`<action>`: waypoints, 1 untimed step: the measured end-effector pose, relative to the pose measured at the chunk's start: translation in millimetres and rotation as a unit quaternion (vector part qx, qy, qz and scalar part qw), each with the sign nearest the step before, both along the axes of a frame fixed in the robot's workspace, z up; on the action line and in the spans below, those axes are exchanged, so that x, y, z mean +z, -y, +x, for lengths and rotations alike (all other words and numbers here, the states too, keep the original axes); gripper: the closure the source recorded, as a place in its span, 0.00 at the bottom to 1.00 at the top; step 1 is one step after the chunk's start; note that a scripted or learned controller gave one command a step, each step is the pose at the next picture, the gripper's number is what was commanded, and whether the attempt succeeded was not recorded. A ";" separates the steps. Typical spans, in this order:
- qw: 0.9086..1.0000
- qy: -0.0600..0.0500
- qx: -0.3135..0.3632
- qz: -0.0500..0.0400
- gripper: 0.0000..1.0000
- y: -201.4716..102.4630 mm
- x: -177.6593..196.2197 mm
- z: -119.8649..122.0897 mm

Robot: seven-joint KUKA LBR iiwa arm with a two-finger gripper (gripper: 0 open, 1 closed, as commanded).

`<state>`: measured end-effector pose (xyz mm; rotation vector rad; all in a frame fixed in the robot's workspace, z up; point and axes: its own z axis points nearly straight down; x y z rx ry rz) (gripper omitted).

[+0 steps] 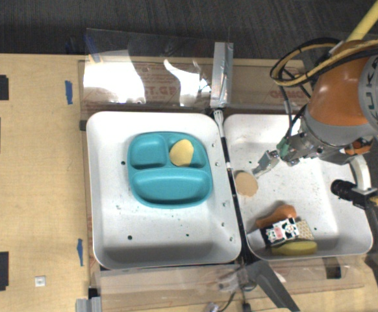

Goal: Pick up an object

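Hand (264,166) over right bin (345,239), "KU" lettering on arm (364,90).

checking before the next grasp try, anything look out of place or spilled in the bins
Nothing spilled or damaged. The teal tray sits flat in the left bin holding a yellow piece; the right bin's items lie loosely piled near its front edge.

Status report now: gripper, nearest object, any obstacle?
Gripper low in right bin, holding nothing visible. Tan round piece just beside it, by the divider. Nothing between them.

tan round piece (246,184) in right bin (345,194)
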<state>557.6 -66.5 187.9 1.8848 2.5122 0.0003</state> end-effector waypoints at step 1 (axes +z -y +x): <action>1.000 0.000 0.000 0.000 0.00 0.0 0.0 0.0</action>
